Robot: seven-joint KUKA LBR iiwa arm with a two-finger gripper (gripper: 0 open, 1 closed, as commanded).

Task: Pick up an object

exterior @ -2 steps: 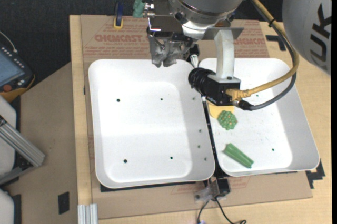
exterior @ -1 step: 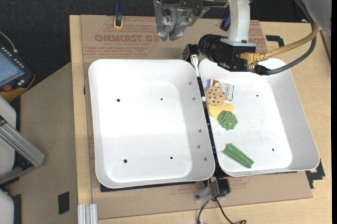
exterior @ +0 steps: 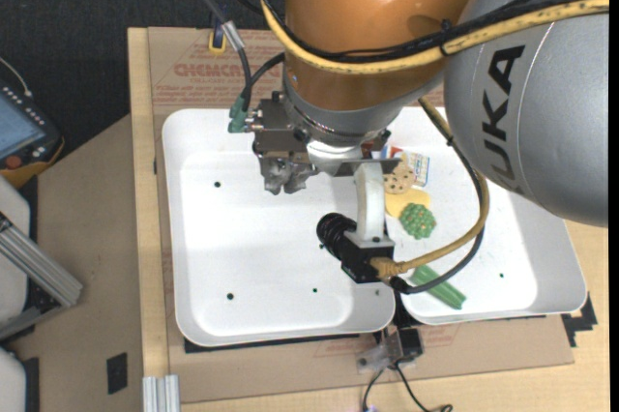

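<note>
My gripper (exterior: 284,174) hangs over the back middle of the left bin (exterior: 208,236), under the orange band of the arm. Nothing shows beneath it but bare white floor. The loose objects lie in the right bin (exterior: 542,279), near its left side: a round green bumpy piece (exterior: 418,220), a yellow piece (exterior: 397,203) touching it, a small white card with coloured marks (exterior: 417,167), and a green stick (exterior: 441,288) near the front edge. The arm hides much of the right bin.
A white bracket (exterior: 368,203) and a black cylinder with a yellow cable (exterior: 340,240) hang from the arm over the ridge between the bins. The bins rest on a cardboard sheet (exterior: 155,110). A cable connector (exterior: 398,346) sits at the front edge.
</note>
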